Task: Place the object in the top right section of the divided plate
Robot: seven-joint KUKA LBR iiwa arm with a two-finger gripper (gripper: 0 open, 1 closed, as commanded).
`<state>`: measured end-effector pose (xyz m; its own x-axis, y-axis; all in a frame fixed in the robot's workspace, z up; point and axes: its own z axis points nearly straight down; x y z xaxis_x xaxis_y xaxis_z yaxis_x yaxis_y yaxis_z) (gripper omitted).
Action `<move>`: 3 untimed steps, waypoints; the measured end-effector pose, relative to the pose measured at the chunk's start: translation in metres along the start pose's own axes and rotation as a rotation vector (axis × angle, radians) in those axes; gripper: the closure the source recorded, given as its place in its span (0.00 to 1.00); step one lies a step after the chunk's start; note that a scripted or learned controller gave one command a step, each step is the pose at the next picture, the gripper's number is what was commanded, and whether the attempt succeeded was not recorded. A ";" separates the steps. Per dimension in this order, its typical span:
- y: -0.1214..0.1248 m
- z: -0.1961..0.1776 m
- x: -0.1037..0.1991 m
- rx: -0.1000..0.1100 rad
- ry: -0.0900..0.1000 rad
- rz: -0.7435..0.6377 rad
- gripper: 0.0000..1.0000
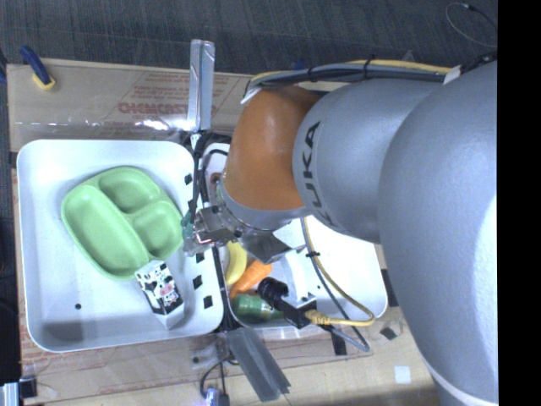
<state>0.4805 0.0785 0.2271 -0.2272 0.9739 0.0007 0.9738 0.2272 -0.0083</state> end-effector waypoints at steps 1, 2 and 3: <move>-0.010 -0.064 -0.055 -0.007 0.000 0.135 1.00; -0.026 -0.101 -0.094 -0.008 0.000 0.221 1.00; -0.014 -0.013 -0.039 -0.004 0.000 -0.143 1.00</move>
<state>0.4760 0.0375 0.2400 -0.3638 0.9315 0.0012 0.9315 0.3638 -0.0043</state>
